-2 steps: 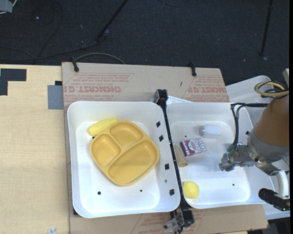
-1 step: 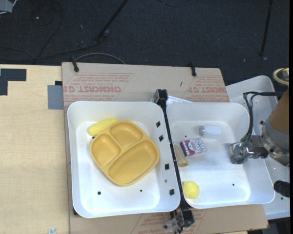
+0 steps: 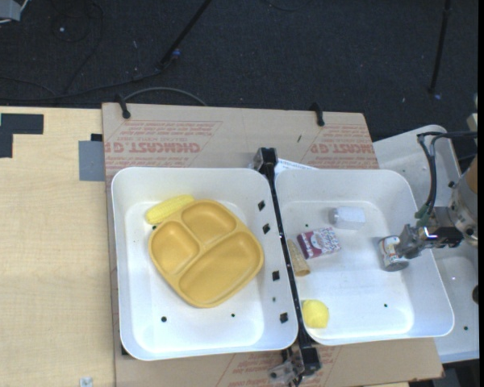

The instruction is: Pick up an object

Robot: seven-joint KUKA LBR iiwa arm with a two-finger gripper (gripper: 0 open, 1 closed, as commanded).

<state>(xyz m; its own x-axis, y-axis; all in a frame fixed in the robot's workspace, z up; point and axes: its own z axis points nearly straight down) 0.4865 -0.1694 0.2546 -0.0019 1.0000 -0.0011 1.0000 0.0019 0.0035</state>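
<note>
Pink packet (image 3: 319, 242) left of jaws, well apart, jaws' state unclear.

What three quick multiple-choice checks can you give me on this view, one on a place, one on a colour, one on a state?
1. Where does the divided tray lie?
A. In the left bin
B. In the right bin
C. On the cardboard behind the bins

2. What colour is the small round thing at the near edge of the right bin?
A. Red
B. Yellow
C. Blue

3. What do the tray's compartments hold?
A. Nothing that can be seen
B. A packet
C. A pile of blocks

Answers:
1. A, the tray rests on the floor of the left bin, beside the divider.
2. B, it is plain yellow against the white bin floor.
3. A, all the compartments show bare yellow surface.
</note>
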